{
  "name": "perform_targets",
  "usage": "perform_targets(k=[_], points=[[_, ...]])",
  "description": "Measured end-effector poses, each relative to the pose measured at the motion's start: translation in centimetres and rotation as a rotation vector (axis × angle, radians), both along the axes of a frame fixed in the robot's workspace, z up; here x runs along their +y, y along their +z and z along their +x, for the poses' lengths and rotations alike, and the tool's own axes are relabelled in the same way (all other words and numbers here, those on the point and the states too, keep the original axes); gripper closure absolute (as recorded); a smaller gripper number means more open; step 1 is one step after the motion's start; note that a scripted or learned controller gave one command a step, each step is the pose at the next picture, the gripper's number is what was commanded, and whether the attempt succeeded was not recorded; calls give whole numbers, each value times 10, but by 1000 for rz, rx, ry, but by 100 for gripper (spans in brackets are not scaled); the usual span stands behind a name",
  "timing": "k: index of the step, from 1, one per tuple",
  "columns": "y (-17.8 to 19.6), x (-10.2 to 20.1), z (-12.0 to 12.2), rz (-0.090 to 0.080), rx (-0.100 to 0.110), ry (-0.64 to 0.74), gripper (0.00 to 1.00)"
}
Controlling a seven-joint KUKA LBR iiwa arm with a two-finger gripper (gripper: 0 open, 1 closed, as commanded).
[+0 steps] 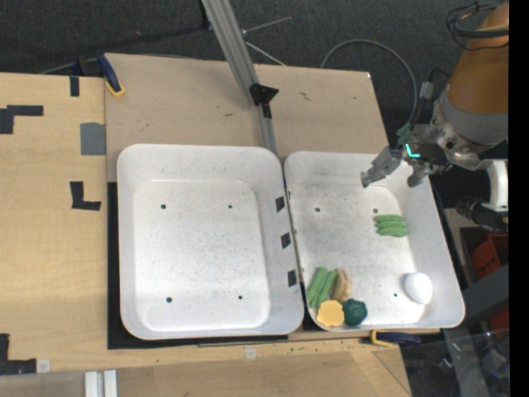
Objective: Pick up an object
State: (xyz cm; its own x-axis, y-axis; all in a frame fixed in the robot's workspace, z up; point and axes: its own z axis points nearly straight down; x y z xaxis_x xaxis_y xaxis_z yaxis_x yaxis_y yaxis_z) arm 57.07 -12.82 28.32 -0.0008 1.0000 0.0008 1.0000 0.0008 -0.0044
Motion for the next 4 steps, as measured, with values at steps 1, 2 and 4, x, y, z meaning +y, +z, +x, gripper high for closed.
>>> perform_targets(k=[1, 2, 4], points=[[2, 0, 1, -1, -4, 1, 0], [-63, -1, 1, 0, 4, 0, 0], [-171, 13, -13, 0, 4, 0, 0]])
